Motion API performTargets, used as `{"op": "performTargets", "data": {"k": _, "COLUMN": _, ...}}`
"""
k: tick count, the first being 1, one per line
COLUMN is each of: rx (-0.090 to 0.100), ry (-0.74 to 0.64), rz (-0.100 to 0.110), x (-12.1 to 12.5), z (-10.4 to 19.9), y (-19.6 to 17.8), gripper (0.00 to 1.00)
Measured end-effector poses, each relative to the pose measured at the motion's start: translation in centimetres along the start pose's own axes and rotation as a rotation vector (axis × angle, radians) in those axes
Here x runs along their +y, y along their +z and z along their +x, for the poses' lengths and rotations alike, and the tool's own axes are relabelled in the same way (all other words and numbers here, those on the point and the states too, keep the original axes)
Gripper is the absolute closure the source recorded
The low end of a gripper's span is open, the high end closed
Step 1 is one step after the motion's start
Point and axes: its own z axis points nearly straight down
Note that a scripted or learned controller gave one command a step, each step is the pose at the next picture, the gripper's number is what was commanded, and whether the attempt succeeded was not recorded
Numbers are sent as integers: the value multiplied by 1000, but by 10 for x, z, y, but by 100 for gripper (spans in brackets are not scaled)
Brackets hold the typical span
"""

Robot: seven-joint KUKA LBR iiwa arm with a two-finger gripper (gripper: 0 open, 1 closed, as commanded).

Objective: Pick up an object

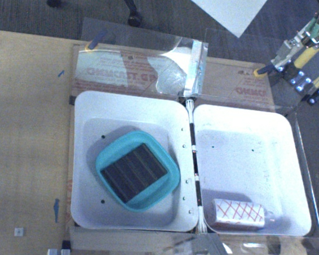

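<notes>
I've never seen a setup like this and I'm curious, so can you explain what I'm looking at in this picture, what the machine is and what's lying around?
One camera looks down at a slant on a wooden bench with two shallow white bins. The left bin holds a teal square dish with a dark ribbed block on it. The right bin holds a small box with a red crisscross pattern near its front edge. At the top right, the robot arm's end effector hangs off beyond the bins, away from both objects. Nothing has been picked up yet.
</notes>
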Motion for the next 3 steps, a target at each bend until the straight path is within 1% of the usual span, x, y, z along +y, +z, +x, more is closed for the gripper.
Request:
{"op": "performTargets", "data": {"k": 1, "rx": 3, "ry": 343, "rz": 6, "x": -72, "z": -39, "y": 0, "gripper": 100}}
{"op": "performTargets", "data": {"k": 2, "rx": -1, "ry": 536, "rz": 3, "x": -99, "z": -86, "y": 0, "gripper": 100}}
{"op": "performTargets", "data": {"k": 3, "rx": -7, "ry": 533, "rz": -1, "x": -97, "z": -86, "y": -11, "gripper": 100}}
